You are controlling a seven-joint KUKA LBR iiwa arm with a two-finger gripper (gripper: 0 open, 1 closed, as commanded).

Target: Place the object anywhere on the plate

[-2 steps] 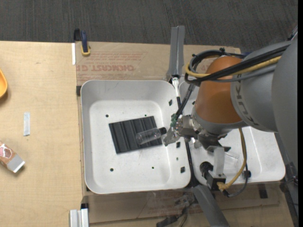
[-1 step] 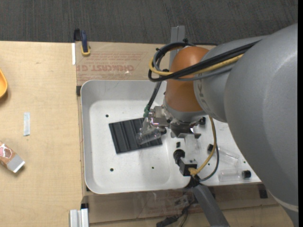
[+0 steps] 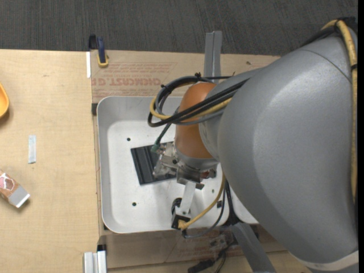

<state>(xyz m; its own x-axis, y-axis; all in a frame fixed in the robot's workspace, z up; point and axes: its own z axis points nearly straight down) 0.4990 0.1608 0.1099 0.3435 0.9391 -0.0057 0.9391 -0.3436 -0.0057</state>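
Tan wooden bench (image 3: 51,95), dark carpet (image 3: 142,10) behind it, white bin (image 3: 119,206) on the bench. The black ribbed flat object (image 3: 143,164) lies tilted on the bin floor, left of the bin's middle. The gripper (image 3: 169,165) is right at the object's right edge, touching or just above it, can't say which. Wrist and cables hide its tip, so apart or clamped on the object: cannot tell. The grey arm (image 3: 284,141) with its orange band (image 3: 193,124) covers the bin's right part.

Judged progress: early, grasp stage. The object looks flat on the floor, so the lift, the carry and the set-down on the plate are all left.

On the bench left of the bin: a small grey strip (image 3: 32,149), a wrapped packet (image 3: 12,189), an orange thing (image 3: 3,101) at the frame edge. A blue clamp (image 3: 100,49) sits on the far edge.
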